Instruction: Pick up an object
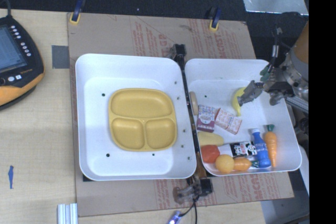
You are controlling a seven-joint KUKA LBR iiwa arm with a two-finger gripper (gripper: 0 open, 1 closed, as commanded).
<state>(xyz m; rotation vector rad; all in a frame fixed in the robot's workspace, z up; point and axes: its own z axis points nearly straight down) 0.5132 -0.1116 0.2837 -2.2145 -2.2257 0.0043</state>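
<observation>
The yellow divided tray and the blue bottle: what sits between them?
In the camera view, the bins' meeting walls, then a yellow piece and a black-and-white packet.

A black-and-orange teach pendant [13,63] lies on the bench [37,139], left of the bins.

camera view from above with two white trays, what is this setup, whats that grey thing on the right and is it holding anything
This is one camera fixed above a workbench, looking down at a slant. The grey thing on the right is a robot arm, and its gripper, a two-finger claw, reaches over the right bin. Its job is to pick up an object.

The left bin holds a yellow divided tray. The right bin holds toy groceries: a yellow piece right by the gripper, two small cartons, a carrot, a blue bottle, a red piece and an orange fruit.

I cannot tell whether the gripper holds anything. It sits right at the yellow piece, but a grasp is not clear from here.
</observation>
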